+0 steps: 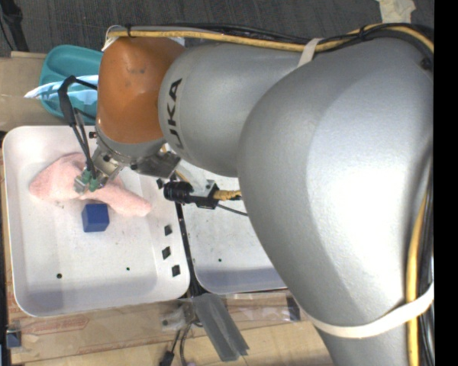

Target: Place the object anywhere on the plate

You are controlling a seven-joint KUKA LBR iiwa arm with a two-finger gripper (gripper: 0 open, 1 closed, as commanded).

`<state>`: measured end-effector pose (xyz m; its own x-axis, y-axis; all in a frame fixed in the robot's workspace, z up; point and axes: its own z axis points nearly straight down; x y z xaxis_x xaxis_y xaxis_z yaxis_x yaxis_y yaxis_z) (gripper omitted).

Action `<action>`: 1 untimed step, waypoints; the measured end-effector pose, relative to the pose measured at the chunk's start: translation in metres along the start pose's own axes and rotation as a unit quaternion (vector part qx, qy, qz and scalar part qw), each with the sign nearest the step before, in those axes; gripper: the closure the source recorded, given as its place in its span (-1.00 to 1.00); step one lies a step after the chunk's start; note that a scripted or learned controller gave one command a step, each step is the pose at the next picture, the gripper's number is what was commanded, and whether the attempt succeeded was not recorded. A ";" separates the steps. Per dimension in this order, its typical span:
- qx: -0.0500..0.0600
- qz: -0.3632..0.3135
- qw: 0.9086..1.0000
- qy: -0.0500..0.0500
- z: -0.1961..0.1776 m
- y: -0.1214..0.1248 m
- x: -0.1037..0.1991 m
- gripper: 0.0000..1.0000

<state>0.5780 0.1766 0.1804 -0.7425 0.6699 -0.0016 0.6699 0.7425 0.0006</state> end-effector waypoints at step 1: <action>0.001 0.035 0.999 0.001 0.065 -0.043 -0.050 1.00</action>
<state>0.5865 0.1109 0.1149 -0.6940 0.7199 0.0001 0.7199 0.6940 -0.0021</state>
